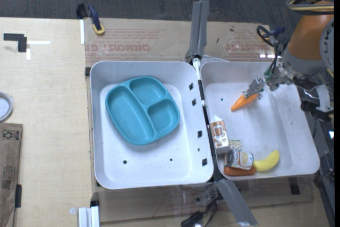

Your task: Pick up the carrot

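The carrot point(242, 102) is orange with a green leafy end. It lies at a slant in the upper middle of the right bin point(297, 130), tip pointing lower left. My gripper point(258, 85) reaches in from the right and sits right at the carrot's leafy end, touching or overlapping it. The grey arm with its orange band point(311, 34) hangs over the bin's upper right corner.
In the right bin's lower left lie a small carton point(219, 134), a can point(239, 158), a red item point(237, 170) and a banana point(266, 162). The left bin point(106, 162) holds a blue divided plate point(142, 110). A grey divider point(200, 29) rises between the bins.
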You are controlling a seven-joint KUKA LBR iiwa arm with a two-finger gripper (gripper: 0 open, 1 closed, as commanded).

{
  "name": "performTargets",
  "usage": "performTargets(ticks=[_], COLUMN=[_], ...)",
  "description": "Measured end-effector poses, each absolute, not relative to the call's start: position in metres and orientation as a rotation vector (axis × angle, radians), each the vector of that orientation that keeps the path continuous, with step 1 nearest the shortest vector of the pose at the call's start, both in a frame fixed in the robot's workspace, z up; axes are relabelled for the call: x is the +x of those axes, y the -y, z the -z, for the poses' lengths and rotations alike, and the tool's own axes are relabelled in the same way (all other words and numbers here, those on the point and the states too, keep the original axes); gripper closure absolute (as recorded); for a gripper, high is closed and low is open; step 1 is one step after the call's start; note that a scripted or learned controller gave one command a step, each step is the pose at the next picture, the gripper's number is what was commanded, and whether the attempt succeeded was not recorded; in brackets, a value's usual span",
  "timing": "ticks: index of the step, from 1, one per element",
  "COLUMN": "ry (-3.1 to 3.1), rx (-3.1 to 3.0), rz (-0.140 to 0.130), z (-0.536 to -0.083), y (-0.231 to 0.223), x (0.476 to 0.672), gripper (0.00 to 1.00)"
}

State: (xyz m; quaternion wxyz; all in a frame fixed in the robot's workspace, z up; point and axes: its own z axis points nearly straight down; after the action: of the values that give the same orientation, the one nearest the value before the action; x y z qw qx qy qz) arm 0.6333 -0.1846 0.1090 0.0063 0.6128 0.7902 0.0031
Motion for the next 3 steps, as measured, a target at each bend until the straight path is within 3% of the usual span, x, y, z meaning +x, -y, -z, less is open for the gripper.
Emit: performTargets(ticks=[1, 2, 3], ry=[-2.317, -2.174, -2.17], rx=[2.117, 2.271, 2.274], rz=[0.0, 0.004, 0.003], z=[-0.151, -0.091, -0.1], y=[0.188, 0.153, 0.154], x=[0.64, 0.614, 0.614], gripper=[0.0, 0.0, 1.0])
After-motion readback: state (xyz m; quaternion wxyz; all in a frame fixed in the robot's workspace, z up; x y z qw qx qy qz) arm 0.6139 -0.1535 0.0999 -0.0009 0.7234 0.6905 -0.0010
